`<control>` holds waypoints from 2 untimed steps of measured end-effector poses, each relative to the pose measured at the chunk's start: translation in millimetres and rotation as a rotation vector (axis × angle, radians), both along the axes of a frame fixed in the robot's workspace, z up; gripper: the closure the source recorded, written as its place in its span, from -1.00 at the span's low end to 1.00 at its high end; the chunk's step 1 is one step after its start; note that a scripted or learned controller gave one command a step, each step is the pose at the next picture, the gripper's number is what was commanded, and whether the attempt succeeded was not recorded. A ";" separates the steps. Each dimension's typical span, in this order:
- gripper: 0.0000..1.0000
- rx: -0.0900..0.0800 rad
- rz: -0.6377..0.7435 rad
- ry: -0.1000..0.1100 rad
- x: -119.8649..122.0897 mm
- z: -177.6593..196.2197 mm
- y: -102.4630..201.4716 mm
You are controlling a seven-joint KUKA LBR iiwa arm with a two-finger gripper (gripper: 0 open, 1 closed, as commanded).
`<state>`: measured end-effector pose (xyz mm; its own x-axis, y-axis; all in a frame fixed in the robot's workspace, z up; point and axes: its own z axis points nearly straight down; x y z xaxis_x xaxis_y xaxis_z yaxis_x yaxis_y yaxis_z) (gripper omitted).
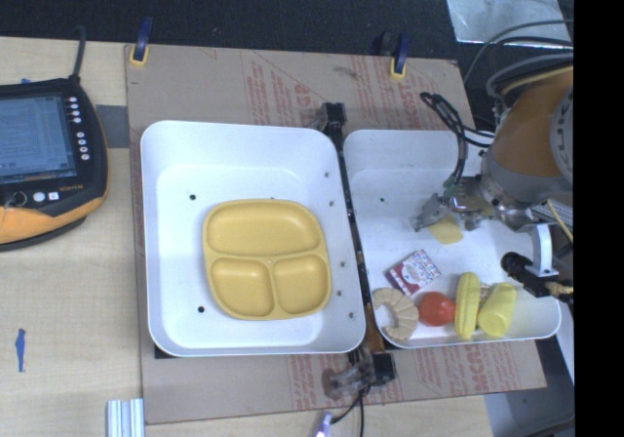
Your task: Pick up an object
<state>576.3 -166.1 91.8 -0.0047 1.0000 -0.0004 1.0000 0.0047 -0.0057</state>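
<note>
Hovering low in the right white plastic bin [390, 157], the metal two-finger gripper [447, 213] sits directly over a small pale yellow block [447, 230], which lies just at its tips, slightly toward the bin's near wall. Whether it is open or clamped, I cannot tell.

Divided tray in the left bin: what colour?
Pale yellow tray, clearest in the camera view.

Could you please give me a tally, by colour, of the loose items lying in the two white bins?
Yellow: 4 (three-compartment plastic plate, small pale block by the tool, corn-like cob, rounded plastic piece)
Red: 2 (round tomato-like ball, red-and-white packet)
Tan: 1 (ridged ring-shaped piece)
Total: 7
</note>
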 end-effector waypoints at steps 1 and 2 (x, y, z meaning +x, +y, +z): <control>1.00 0.000 0.001 0.001 0.0 10.5 -0.9; -1.00 -0.001 0.002 0.002 0.0 10.4 -0.9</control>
<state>576.2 -167.0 102.2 -0.0067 1.0000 -0.0010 0.9999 0.0067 -0.0075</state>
